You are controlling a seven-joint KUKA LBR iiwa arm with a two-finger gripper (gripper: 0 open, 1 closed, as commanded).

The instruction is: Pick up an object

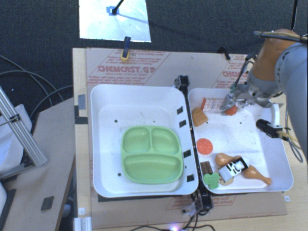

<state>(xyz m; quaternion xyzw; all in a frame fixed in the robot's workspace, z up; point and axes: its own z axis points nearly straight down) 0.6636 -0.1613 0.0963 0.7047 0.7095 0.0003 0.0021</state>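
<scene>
The arm is reaching in from the right of the frame, and its end effector (230,103) is sitting low in the upper part of the right bin (284,170), right at a small orange-red piece (232,111). Whether it is open, closed, or gripping that piece cannot be told; the metal tip is covering the contact.

That piece, near the upper middle of the right bin, is looking like the likeliest target. To do this step well, the tip should be centring over the piece, pressing down to the bin floor, and closing fully before lifting straight up, since a small rounded thing is apt to be squirting sideways on smooth plastic.

The other items in the right bin are looking like toy food in hard, glossy plastic:
- a tan wedge (199,116) lying to the left of the tip, near the divider
- a flat orange disc (204,146) sitting in the middle
- a brown block (206,168) and a green leafy shape (211,180) lying at the lower left
- a black-and-white item (234,167) resting among tan, drumstick-like shapes (255,174) at the lower edge

The left bin (103,129) is holding a pale green divided plate (152,154), smooth and matte, with three shallow wells. Both bins are resting on a printed board on the surface.
</scene>
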